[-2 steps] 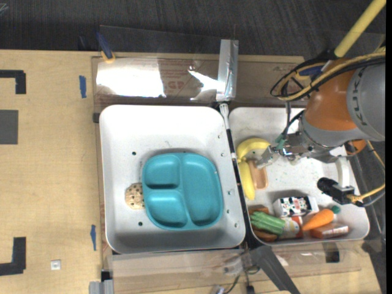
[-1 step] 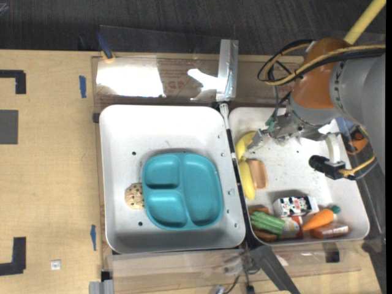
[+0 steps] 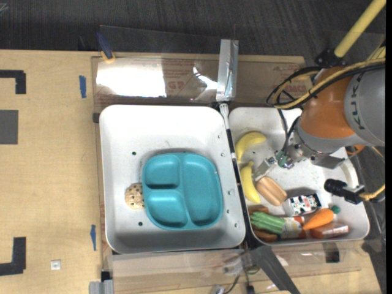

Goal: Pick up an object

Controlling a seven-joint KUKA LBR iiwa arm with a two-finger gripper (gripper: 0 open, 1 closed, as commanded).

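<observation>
Nothing has been picked up yet. The grey arm's gripper (image 3: 274, 162) is seen low in the right white bin (image 3: 358, 225), just above the tan sausage-shaped toy (image 3: 270, 190) beside the yellow banana (image 3: 248, 164). Its grip cannot be told. Grabbing and lifting are left.

Bare floor behind teal tray (image 3: 182, 190); right bin (image 3: 358, 225) crowded with food.
</observation>
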